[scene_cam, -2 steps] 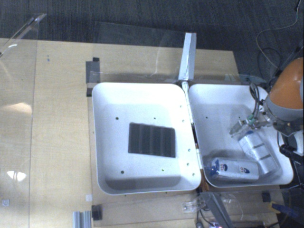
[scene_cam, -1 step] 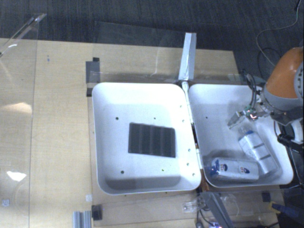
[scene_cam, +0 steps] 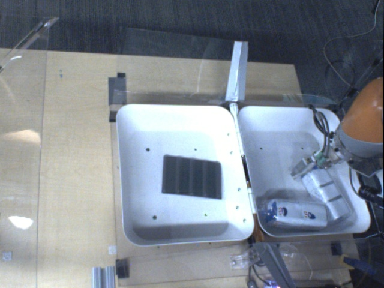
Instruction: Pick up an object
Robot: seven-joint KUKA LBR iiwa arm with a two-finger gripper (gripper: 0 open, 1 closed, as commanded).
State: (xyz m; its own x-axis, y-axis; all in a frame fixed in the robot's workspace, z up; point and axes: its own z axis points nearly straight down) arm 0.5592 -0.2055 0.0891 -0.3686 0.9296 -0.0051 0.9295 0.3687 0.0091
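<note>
A dark ribbed rectangular pad (scene_cam: 192, 177) lies flat in the middle of the left bin (scene_cam: 138, 125). In the right bin (scene_cam: 270, 125), a white tube with blue print (scene_cam: 298, 213) lies along the front wall. A clear plastic package (scene_cam: 329, 195) rests just behind and to the right of the tube. My gripper (scene_cam: 307, 165) hangs low over the right bin's right half, just above the upper left end of the clear package. The view does not show anything held in it.
The arm's orange band (scene_cam: 366, 116) and grey wrist (scene_cam: 354, 146) overhang the right bin's right wall. A metal post (scene_cam: 237, 71) stands behind the seam between the bins. Cables (scene_cam: 354, 47) hang at the far right. The bench (scene_cam: 60, 161) stretches to the left.
</note>
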